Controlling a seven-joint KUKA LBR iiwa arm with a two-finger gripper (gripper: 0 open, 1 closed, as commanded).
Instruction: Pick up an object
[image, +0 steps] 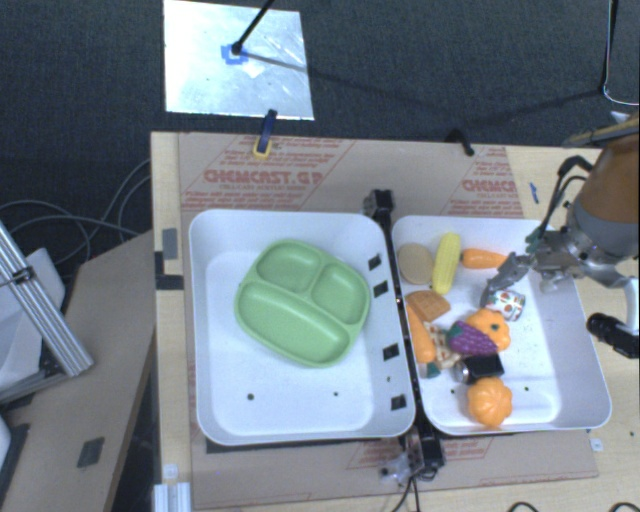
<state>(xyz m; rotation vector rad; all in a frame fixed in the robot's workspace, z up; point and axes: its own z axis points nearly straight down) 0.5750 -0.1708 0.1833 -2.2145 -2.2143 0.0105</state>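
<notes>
Looking down, we see the gripper (510, 283) low in the right bin (575, 375), above a small silvery object (506, 303); its fingers seem parted, perhaps gripping nothing. Toy foods (470, 335) lie just beside; the green plate (303, 302) sits in the left bin (215, 330).

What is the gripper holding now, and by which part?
Nothing. The gripper is open above the right bin, over a small silver object, with nothing between its fingers.
</notes>
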